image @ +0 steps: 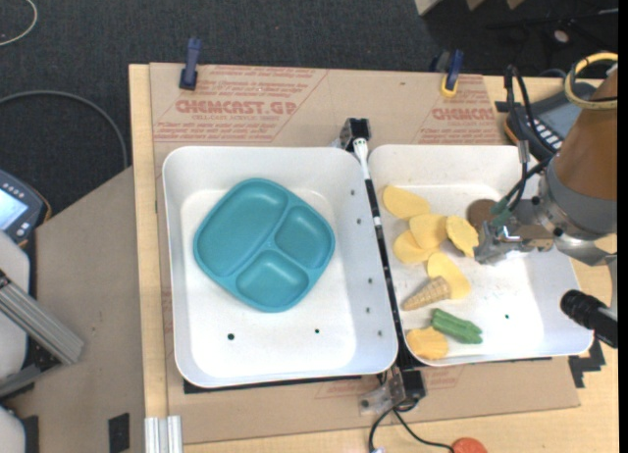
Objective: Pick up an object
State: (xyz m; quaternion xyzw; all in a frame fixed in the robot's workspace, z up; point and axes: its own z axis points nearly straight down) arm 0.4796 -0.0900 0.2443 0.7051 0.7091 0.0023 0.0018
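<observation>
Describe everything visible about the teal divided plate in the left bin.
The teal divided plastic plate is a rounded square with soft corners and a raised rim, moulded into three compartments: one large section on its left and two smaller ones on its right. It looks matte and clean, with nothing in it. It lies flat and right side up, turned slightly askew, near the middle of the left shallow white bin, resting on the bin's floor and touching nothing else.

A teal plate (263, 244) lies in a white bin (186, 284); yellow pieces (428, 233) neighbour a green one (457, 326).
</observation>
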